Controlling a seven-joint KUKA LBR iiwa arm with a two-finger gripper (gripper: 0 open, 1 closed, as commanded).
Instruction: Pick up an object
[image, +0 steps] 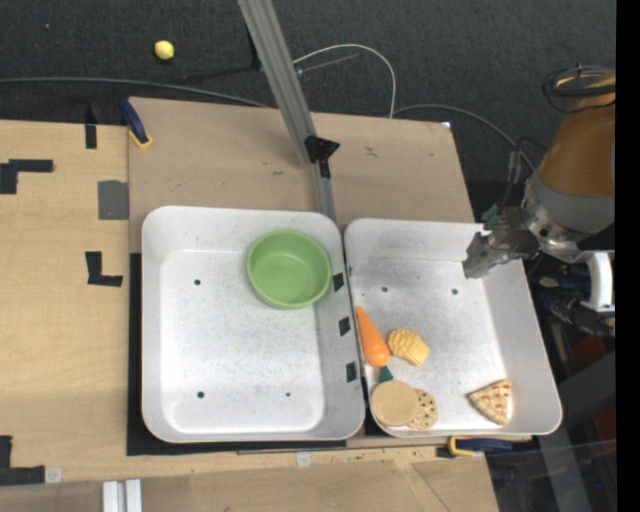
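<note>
Bench: two white bins (160, 300) | fingers (478, 258) over right bin's rim, blurred, state unreadable | cookie (425, 409) half-hidden

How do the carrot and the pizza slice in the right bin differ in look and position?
The carrot is long, orange and green-tipped; the pizza slice is a flat tan wedge. The carrot lies along the right bin's left wall, the pizza slice near its front right corner. Both lie apart from the gripper.
</note>
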